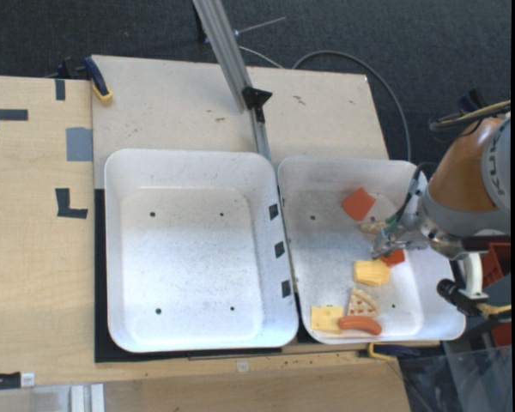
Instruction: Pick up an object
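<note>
While arm reaching in from right, gripper (393, 240) hovering over small red block (396, 257) in right bin (326, 178), near yellow block (372, 273); grip state impossible to judge. Block looking light, stiff, smooth; gripping across flat opposite sides seeming safest.

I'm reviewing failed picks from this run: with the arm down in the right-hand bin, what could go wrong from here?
1. The tool sits among crowded items: a small red piece and the yellow block lie close together, so it may nudge or catch the wrong one.
2. The tool works near the right bin's far wall, with the orange block nearby; a sideways move could push that block against the wall.
</note>
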Robot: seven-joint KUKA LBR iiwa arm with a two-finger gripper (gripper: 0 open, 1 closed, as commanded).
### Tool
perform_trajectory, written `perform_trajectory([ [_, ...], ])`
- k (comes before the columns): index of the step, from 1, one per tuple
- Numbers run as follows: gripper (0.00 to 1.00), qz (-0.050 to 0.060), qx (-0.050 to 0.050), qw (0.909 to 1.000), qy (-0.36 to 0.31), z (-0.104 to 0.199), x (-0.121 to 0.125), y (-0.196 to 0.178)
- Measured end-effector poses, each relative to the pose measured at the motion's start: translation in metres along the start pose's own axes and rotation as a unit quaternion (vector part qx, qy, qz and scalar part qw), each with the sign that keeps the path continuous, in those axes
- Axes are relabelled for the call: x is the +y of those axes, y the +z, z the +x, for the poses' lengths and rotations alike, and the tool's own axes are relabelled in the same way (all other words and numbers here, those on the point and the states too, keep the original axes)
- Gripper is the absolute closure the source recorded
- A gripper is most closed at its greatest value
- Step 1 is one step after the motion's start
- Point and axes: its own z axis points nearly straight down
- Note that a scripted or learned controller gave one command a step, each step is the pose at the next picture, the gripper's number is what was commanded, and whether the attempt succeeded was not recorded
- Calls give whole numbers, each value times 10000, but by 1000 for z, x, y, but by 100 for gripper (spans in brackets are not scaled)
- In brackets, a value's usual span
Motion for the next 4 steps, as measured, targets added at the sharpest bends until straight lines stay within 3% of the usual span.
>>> perform_trajectory([
  [1,100,2,4,10000,5,-2,-2,-62],
  [3,100,6,5,10000,1,1,-3,-144],
  [4,100,35,22,10000,-20,61,-11,-135],
])
